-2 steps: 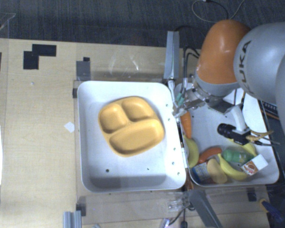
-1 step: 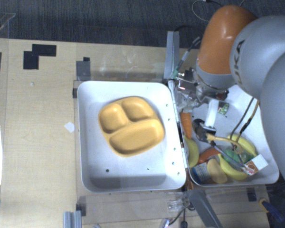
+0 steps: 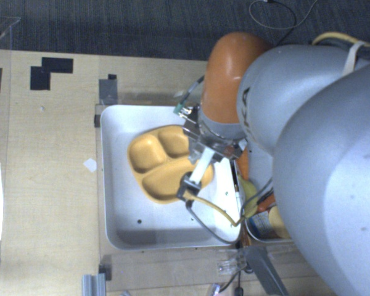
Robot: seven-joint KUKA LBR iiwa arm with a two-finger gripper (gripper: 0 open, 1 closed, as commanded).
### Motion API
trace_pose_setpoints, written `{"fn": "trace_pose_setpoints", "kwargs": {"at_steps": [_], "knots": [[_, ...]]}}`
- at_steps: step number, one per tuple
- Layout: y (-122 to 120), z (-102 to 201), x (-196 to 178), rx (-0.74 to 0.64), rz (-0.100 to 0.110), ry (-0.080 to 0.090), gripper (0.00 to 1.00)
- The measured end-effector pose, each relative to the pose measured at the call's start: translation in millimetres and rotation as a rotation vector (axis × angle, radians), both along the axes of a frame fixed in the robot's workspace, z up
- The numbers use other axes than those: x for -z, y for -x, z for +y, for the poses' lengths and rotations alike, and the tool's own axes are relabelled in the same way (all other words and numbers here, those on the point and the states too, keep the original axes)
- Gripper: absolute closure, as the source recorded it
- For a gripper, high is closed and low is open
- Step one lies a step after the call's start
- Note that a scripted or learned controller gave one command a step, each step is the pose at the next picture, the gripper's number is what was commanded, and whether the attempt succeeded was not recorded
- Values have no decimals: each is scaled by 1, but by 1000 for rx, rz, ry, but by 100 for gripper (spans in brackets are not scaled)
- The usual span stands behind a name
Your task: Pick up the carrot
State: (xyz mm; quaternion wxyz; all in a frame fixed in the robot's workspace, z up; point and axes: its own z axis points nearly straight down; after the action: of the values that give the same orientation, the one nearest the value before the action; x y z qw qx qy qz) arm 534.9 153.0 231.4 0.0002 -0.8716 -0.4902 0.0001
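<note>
Carrot (image 3: 243,165) is our reading of the orange sliver just past the left bin's right wall, mostly hidden under the arm. The grey arm (image 3: 320,134) looms over that side; the left bin (image 3: 114,184) holds a yellow divided plate (image 3: 154,159). Our gripper (image 3: 203,147) hangs above the plate's right part, open or closed we cannot tell. We judge the carrot lies near it, toward the view's right, long axis running up-down the picture
</note>
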Motion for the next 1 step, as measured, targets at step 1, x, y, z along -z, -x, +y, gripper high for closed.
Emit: {"fn": "trace_pose_setpoints", "kwargs": {"at_steps": [1], "knots": [[-30,83,-36,-356,-3,0,100]]}}
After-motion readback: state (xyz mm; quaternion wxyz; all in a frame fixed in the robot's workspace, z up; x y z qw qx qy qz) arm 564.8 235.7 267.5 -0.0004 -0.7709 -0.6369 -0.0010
